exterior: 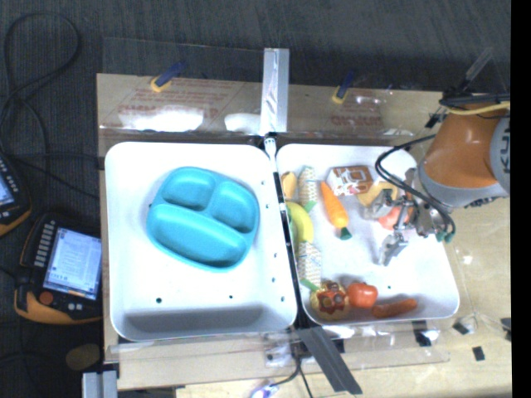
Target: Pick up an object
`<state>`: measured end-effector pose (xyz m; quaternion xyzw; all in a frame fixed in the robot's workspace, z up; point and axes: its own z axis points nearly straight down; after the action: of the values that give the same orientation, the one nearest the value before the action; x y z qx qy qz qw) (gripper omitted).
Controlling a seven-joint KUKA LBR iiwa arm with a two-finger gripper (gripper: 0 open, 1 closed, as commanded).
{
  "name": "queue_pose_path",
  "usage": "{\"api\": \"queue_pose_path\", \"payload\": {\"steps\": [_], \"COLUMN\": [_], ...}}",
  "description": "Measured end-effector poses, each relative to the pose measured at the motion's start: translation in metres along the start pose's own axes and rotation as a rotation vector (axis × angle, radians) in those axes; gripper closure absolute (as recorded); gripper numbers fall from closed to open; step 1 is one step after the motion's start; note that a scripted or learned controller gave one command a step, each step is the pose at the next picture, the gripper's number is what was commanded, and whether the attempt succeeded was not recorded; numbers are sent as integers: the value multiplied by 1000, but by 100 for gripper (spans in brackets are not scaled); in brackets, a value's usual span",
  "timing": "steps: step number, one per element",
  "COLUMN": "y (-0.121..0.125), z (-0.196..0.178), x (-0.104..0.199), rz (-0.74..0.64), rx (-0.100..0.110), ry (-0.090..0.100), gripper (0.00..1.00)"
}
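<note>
The gripper (397,240) hangs low in the right bin (444,293), apart from the carrot (334,209) and tomato (362,293). Whether it is clenched, I cannot tell. Nothing looks lifted yet, so the pick remains

Dark grey carpeted floor (249,11) surrounds the light wooden bench (481,264). Black cables (41,48) loop on floor at left. Handheld control pendant (62,268) with lit screen lies left of bench. Lighting even, diffuse.
</note>
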<state>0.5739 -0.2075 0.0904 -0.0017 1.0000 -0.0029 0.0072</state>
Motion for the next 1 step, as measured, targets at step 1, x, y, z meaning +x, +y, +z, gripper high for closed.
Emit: {"api": "queue_pose_path", "payload": {"steps": [1], "y": [0], "z": [-11], "x": [-2], "rz": [0], "rx": [5], "ry": [-3], "gripper": [100]}}
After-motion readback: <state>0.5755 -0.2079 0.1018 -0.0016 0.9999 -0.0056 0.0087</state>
